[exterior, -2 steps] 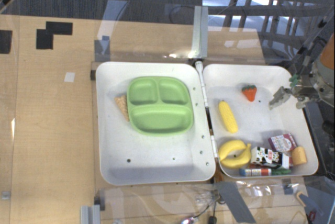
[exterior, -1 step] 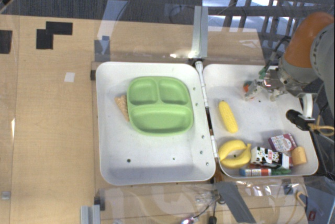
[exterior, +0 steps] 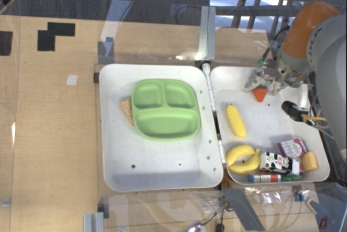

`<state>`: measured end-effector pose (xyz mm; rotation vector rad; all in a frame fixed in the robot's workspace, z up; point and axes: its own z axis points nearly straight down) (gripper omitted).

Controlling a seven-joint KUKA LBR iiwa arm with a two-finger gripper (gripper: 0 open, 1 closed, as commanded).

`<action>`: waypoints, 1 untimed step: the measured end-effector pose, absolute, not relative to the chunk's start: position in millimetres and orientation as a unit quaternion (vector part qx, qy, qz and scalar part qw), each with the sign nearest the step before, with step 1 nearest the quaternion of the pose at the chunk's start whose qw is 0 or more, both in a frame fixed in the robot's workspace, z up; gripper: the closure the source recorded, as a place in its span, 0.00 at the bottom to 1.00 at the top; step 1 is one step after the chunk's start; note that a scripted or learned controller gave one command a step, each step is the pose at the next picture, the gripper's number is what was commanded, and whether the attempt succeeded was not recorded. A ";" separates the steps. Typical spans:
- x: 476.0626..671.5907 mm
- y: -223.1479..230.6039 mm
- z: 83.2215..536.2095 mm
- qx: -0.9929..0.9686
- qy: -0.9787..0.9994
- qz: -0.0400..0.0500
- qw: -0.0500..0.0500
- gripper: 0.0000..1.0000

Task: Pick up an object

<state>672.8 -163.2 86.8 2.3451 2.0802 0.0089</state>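
1. The arm (exterior: 317, 36) comes in from the upper right of the frame, wrist bent down into the far corner of the right bin (exterior: 246, 76).
2. The end effector (exterior: 265, 83) sits right over a small orange carrot-like piece (exterior: 260, 95); can't tell if it's gripping or open.
3. That piece looks stubby, so its direction is unclear. The corn cob (exterior: 236, 120) mid-bin runs roughly top to bottom.

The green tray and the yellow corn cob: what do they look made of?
The green tray looks like moulded plastic, matte, uniform in colour with rounded compartments. The corn cob seems a plastic toy: even yellow with a slight sheen, though rubber is possible.
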 end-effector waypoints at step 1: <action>675.1 -161.2 95.8 0.744 0.668 0.003 0.004 1.00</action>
